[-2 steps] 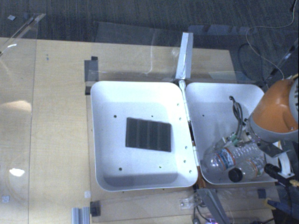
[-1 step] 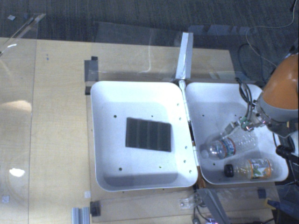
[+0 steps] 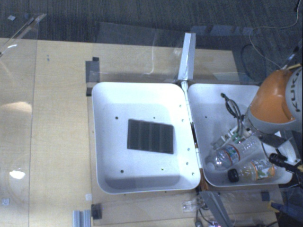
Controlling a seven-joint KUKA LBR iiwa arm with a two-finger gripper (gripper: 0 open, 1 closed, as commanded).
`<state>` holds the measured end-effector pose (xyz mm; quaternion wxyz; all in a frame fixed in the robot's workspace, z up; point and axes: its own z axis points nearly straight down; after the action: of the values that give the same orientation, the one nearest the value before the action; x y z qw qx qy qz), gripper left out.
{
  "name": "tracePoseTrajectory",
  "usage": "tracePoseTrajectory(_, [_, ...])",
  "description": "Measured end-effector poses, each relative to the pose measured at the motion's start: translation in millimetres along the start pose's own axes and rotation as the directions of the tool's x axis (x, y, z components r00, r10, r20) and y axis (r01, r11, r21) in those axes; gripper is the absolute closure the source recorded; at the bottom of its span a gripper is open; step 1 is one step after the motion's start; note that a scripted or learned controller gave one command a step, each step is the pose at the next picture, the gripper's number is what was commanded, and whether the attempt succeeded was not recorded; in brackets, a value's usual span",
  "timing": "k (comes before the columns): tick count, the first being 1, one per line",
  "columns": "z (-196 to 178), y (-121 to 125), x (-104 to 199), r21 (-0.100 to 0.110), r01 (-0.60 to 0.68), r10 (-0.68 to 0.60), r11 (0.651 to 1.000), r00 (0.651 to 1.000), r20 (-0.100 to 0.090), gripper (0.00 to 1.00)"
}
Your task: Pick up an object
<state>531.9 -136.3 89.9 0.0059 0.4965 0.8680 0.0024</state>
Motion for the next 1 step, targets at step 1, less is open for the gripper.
tracePoseTrajectory(1, [-12.5, 3.5, -0.5, -0.008, 0.000, 0.000, 1.000, 1.000, 0.004, 1.00])
